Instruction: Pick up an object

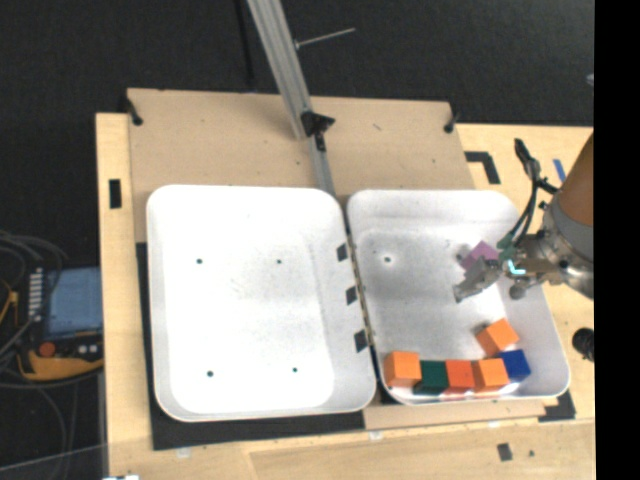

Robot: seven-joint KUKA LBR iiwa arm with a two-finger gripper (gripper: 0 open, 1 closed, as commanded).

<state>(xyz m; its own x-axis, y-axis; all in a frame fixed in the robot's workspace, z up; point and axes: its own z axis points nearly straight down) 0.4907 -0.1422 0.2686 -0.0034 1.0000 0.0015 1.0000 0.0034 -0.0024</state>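
Blocks (458,372) lie unlifted along the lower edge of the right bin (420,218) (a purple piece (482,252) sits mid-right), the jaws (490,280) hovering released, nothing grasped yet.

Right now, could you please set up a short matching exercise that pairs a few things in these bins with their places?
Things:
1. purple block
2. green block
3. blue block
4. gripper

Places:
A. right end of the row along the right bin's near wall
B. just below the purple block
C. between two orange blocks
D. mid-bin, above the gripper

Pairs: 1-D, 2-C, 3-A, 4-B
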